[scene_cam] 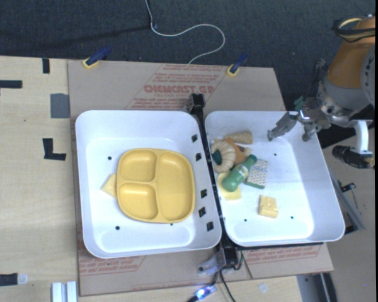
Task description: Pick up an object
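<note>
The right bin [315, 187] holds a cluster of small items at its left side: a green bottle [235, 176], a tan bread-like piece [227, 150], a pale cone [240, 136] and a patterned grey-green square [257, 175]. A yellow cheese block [268, 206] lies apart, nearer the front. My gripper [292, 133] hovers over the bin's back right corner, to the right of the cluster. Its fingers are spread open with nothing between them.
The left bin [91, 131] carries a yellow divided plate [156, 184] with a small yellow wedge [108, 184] by its left edge. Both bins rest on a cardboard sheet [176, 87] held by clamps [96, 57]. A white cable [195, 33] loops behind.
</note>
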You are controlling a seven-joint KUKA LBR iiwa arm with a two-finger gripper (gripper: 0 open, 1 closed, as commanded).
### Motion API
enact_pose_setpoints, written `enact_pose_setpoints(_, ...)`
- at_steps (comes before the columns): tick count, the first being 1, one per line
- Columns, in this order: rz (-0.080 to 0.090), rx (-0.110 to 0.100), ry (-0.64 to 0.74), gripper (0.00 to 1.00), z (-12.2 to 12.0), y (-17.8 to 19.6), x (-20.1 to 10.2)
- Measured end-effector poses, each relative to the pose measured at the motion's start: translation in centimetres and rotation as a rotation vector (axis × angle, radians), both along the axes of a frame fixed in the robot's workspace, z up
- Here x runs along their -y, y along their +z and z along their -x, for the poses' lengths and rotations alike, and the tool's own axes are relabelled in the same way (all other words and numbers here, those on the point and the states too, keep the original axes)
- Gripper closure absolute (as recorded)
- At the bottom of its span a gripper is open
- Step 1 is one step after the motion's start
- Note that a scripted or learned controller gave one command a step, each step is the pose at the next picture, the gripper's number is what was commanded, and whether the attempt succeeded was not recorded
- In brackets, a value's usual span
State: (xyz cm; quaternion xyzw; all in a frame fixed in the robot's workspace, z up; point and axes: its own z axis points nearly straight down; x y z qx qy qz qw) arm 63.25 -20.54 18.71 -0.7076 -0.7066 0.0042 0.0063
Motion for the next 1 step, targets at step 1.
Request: enact_pose_setpoints(1,0.003,0.014,0.003,0.00,-0.34,0.80,-0.01)
